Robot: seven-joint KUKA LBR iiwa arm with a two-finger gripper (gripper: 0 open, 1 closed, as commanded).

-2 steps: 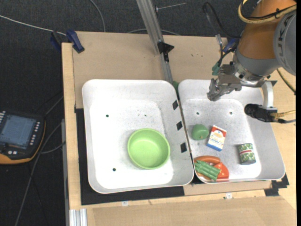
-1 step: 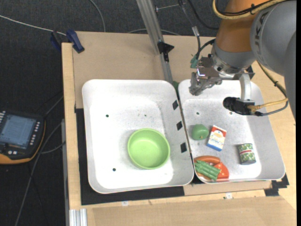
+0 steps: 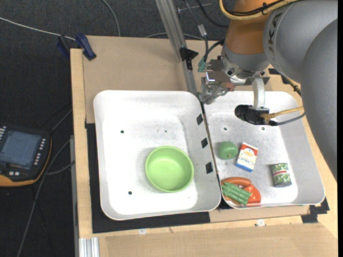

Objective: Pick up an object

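Note:
My gripper (image 3: 213, 91) hangs below the orange wrist band, over the far end of the divider between the two bins. Nothing can be seen held in it. In the right bin (image 3: 300, 143) lie a small green rounded object (image 3: 228, 150), a white, orange and blue carton (image 3: 247, 157), a small green can (image 3: 280, 174), and a red plate with green vegetables (image 3: 241, 192) at the near-left corner. A light green bowl (image 3: 169, 168) sits in the left bin (image 3: 123, 116), near its front. All of these lie well in front of the gripper.
A black fitting with a yellow cable (image 3: 253, 114) hangs from the wrist over the far part of the right bin. A slanted metal post (image 3: 174, 31) rises behind the bins. The large grey arm (image 3: 311, 47) covers the upper right. A handheld pendant (image 3: 21, 154) lies off the bench at left.

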